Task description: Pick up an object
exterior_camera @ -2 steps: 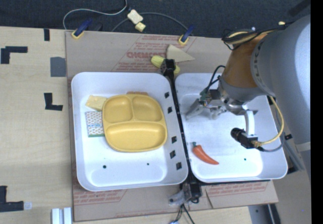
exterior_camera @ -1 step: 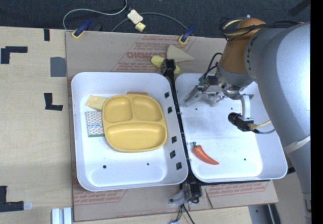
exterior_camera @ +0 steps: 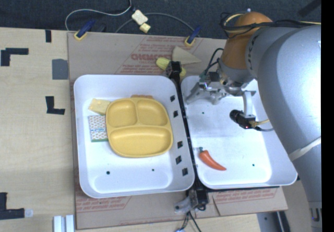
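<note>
My gripper point(exterior_camera: 209, 91) over right bin point(exterior_camera: 261, 173), far-left corner; fingers look spread w/ nothing between, view's poor.
Orange pepper point(exterior_camera: 212, 160) near front-left edge, bare white floor btwn; yellow tray point(exterior_camera: 139, 126) fills left bin point(exterior_camera: 130, 181).

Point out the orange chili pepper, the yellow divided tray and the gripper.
orange chili pepper point(exterior_camera: 211, 160): camera view, middle of its body.
yellow divided tray point(exterior_camera: 139, 127): camera view, its central ridge.
gripper point(exterior_camera: 209, 91): camera view, between its fingertips.
</note>
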